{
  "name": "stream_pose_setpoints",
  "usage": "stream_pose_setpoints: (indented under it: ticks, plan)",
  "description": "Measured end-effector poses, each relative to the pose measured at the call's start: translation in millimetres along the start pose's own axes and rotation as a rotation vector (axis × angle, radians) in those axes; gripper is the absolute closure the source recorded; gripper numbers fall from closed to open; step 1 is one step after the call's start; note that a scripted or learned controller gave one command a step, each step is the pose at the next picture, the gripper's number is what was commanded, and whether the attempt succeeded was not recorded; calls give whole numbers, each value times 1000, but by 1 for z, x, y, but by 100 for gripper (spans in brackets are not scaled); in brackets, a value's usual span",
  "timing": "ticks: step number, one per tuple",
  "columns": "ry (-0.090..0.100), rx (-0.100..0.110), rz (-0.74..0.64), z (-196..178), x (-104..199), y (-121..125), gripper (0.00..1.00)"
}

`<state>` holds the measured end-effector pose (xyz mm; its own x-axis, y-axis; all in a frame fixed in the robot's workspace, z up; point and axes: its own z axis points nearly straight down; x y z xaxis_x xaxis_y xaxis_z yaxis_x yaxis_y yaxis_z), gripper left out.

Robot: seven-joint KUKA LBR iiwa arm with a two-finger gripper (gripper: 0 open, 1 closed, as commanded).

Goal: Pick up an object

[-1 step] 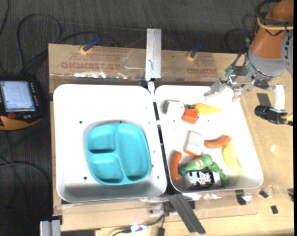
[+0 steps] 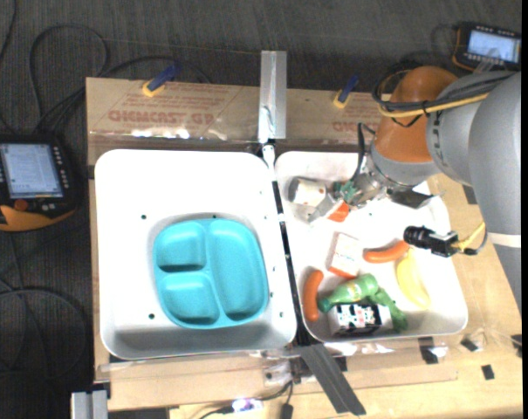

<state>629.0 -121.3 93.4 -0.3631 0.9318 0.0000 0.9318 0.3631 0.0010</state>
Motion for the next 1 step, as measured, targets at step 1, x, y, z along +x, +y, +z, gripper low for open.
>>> stream_pose_setpoints:
  ticks: [1]
  plan:
    - [3, -5, 1, -11, 1, 1, 100]
